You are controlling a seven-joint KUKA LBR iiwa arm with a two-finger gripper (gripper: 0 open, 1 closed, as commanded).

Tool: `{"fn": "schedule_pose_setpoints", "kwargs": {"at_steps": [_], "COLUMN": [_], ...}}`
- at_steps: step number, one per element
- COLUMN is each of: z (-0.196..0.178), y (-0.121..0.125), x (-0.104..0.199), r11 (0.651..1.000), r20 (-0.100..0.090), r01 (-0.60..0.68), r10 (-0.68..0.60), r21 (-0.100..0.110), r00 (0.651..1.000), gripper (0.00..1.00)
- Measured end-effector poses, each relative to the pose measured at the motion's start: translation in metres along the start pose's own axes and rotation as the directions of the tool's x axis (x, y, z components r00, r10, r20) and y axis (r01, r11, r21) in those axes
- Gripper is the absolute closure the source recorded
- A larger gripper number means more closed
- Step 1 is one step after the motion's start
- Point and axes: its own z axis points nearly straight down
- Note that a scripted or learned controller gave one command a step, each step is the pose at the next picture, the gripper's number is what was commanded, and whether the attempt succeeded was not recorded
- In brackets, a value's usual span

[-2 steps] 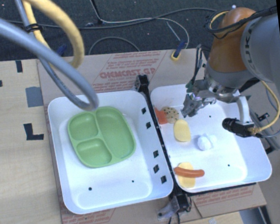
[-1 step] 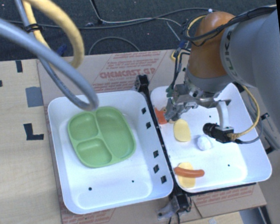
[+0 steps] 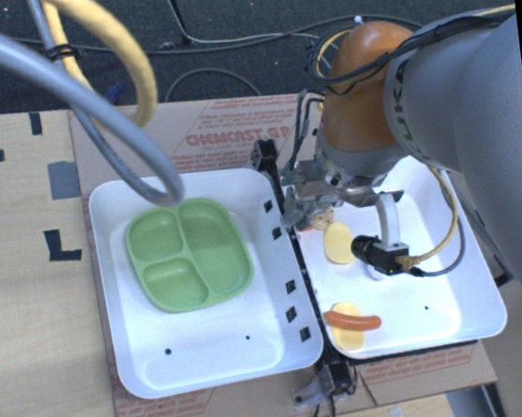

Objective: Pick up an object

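Note:
My gripper (image 3: pixel 323 212) reaches down into the right bin (image 3: pixel 445 322), near its back left corner, under the orange wrist band. Just below it lies a pale yellow oval piece (image 3: pixel 339 242), close to the fingertips or touching them; I cannot tell which. A toy hot dog (image 3: pixel 352 323), orange sausage on a yellow bun, lies near the front left of the same bin, well apart from the gripper. The arm's body hides the back of the bin.
The left bin (image 3: pixel 203 351) holds a green divided plate (image 3: pixel 189 254) toward its back. A grey hose (image 3: pixel 89 111) and a yellow hose (image 3: pixel 128 49) cross above its back left corner. A black cable fitting (image 3: pixel 380 254) hangs beside the yellow piece.

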Motion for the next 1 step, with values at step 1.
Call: {"fn": "schedule_pose_setpoints", "kwargs": {"at_steps": [1], "z": [-0.0123], "y": [-0.0112], "x": [0.0543], "r11": [1.0], "r20": [0.0], "r01": [0.001], "r10": [-0.001], "r21": [0.0], "r00": [1.0], "gripper": [1.0]}}
